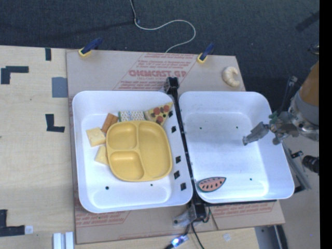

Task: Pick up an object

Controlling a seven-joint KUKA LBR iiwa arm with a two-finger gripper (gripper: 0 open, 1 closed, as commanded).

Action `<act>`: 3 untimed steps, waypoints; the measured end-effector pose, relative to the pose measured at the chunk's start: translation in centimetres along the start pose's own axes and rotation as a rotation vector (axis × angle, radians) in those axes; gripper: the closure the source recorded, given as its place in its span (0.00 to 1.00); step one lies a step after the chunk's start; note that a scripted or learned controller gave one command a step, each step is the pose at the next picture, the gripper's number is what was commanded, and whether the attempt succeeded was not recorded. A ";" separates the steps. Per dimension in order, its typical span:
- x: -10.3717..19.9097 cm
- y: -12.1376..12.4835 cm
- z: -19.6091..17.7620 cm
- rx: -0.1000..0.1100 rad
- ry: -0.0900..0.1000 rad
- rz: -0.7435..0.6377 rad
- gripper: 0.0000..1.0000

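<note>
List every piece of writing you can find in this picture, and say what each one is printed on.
"CHEMCAST GP", in red, repeated and upside down: on the brown board under the two white bins.
Further red lines beneath it on that board: too small to read.
Red print on the board's near edge, below the bins: too blurred to read.

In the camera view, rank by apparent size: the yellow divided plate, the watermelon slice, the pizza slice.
1. yellow divided plate, clearly largest.
2. watermelon slice and pizza slice look about alike; the pizza slice is partly hidden by the plate, so I won't rank them.
</note>
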State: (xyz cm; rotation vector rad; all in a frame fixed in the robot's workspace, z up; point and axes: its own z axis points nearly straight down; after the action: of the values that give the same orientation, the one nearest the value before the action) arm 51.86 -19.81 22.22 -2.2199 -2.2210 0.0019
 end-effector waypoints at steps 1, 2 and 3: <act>-0.5 -0.8 5.9 0.005 0.001 0.000 0.00; -0.6 -1.2 12.3 0.005 0.002 0.000 0.00; -0.5 -1.1 13.8 -0.001 -0.001 -0.001 0.00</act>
State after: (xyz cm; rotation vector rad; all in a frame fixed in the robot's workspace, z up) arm 50.70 -20.33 8.43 -2.2195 -2.2232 0.0024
